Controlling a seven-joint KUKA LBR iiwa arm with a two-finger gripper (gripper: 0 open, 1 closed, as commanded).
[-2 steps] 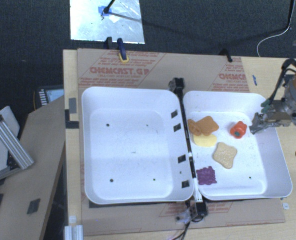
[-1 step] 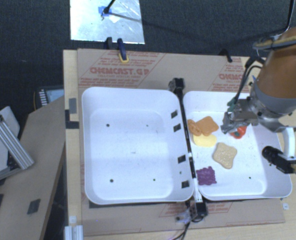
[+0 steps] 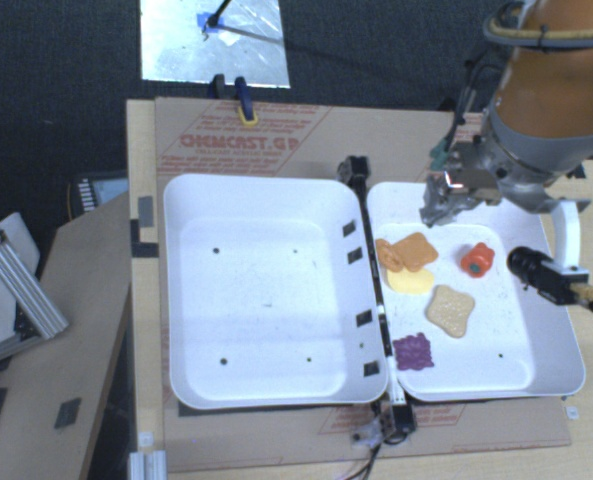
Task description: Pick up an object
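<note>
My gripper [image 3: 438,214] hangs over the right bin [image 3: 551,363], its grip state undiscernible, and the orange slice [image 3: 414,251] lies at seven o'clock below it, so I should descend centred, avoiding the yellow piece [image 3: 410,281].

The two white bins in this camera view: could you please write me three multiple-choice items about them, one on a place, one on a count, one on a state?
1. Where does the purple item lie?
A. right bin, near corner by the divider
B. left bin, centre
C. on the cardboard

2. How many items lie in the right bin?
A. two
B. five
C. eight

3. Where is the gripper?
A. over the left bin
B. off the bench
C. over the right bin's far end, above the orange pieces

Answers: 1 A, it sits beside the divider. 2 B, orange pieces, yellow piece, tan slice, red item, purple item. 3 C, it hangs there.
</note>
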